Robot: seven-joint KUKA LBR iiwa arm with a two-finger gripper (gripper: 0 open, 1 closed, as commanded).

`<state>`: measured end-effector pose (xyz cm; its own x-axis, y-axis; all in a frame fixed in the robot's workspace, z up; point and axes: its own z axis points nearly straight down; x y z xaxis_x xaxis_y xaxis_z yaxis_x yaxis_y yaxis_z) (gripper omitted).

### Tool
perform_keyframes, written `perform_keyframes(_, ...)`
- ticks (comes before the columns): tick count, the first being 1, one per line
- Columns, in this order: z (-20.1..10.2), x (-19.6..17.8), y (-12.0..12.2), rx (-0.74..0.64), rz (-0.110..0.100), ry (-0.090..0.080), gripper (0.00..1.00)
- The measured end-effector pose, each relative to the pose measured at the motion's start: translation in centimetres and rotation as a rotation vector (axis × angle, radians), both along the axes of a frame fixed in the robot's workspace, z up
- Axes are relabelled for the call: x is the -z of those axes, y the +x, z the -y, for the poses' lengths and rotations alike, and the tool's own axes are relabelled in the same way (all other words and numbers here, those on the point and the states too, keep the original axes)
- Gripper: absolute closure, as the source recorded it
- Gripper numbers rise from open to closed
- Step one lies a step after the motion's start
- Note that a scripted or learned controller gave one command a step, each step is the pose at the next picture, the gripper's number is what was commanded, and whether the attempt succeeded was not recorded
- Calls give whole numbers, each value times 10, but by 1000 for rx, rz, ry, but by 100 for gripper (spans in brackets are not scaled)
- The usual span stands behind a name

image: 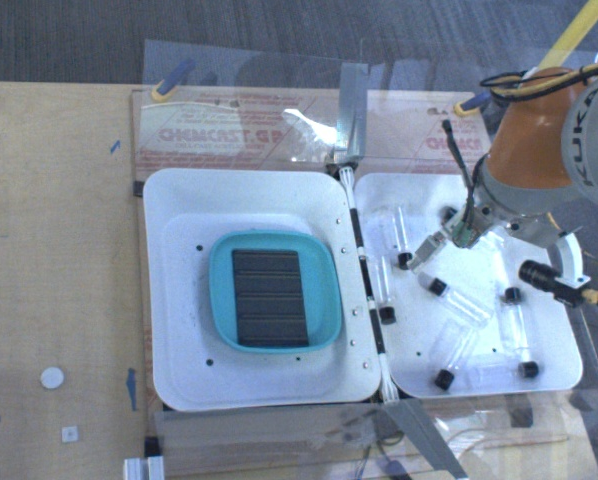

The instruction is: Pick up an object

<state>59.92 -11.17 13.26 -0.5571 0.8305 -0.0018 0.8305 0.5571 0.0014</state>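
several clear vials (467,308) lay scattered in the right bin (569,368). gripper (415,256) hovered at one black cap, grip state unclear to us. we judged: centre on one vial, descend squarely.

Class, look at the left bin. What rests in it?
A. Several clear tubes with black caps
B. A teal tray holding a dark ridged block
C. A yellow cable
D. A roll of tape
B: the left bin holds a teal tray with a dark ridged block lying in it.
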Motion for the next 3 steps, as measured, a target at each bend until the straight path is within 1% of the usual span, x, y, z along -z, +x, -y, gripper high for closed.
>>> perform_keyframes(1, -12, 31, 44, -93, 5, -1, 0)
perform_keyframes(2, -12, 21, 43, -93, 1, -2, 100)
perform_keyframes(3, -58, -93, 65, -8, 2, 0, 100)
